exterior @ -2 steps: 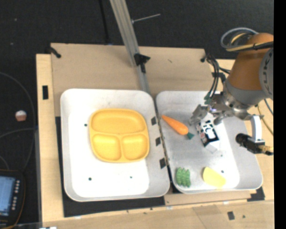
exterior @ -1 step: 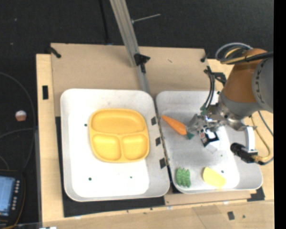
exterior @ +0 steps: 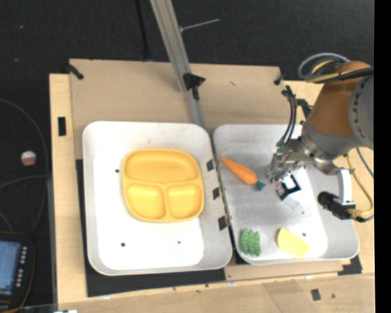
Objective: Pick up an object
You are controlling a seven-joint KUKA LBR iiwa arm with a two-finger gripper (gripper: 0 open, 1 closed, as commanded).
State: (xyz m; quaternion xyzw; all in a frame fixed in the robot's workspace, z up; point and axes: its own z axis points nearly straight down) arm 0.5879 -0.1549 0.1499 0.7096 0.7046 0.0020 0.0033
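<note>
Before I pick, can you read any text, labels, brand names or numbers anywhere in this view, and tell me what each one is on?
No text can be read.
Gripper: a small black-and-white patch beside it, too blurred to tell whether it is print.
Screen device at the lower left: its display glows blue, content too small to read.
Yellow tray, carrot, green toy and yellow toy: no markings visible.

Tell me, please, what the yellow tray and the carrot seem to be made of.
The yellow tray looks like moulded plastic, smooth with a soft sheen: one even colour and rounded walls between its three compartments. The carrot is probably a plastic toy, since its orange is uniform and faintly glossy, though the view is too coarse to be sure.
</note>
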